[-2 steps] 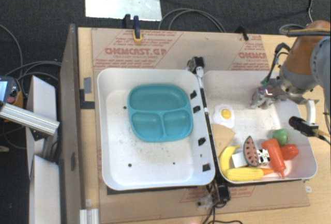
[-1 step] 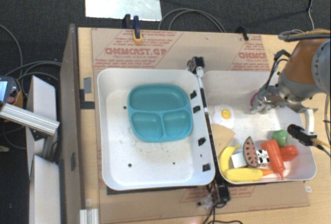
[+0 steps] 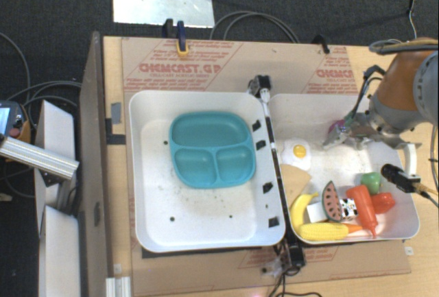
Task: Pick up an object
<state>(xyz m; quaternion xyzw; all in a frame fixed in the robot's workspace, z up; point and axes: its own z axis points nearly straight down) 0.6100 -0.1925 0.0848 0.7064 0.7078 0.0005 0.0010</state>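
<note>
A: What sits in the left shallow white plastic bin (image 3: 154, 220)?

B: A teal plastic tray with three compartments (image 3: 212, 149), lying flat near the bin's middle, slightly toward the far side.

A: And the right shallow white plastic bin (image 3: 302, 110)?

B: At its left edge lies a toy fried egg, white with a yellow yolk (image 3: 297, 152). Just nearer is a tan wedge-shaped toy slice (image 3: 293, 182). Along the near wall are a yellow toy banana (image 3: 300, 206), a yellow toy corn cob (image 3: 324, 231), a watermelon slice toy with a green rind (image 3: 332, 199), an orange-red toy carrot (image 3: 363, 206) and a small green round toy (image 3: 371, 181).

A: The arm?

B: The grey arm with its orange band (image 3: 405, 86) reaches over the right bin's far right part on the surface. The pincer (image 3: 341, 132) is low there; I cannot tell how it is set or whether it grips anything.
</note>
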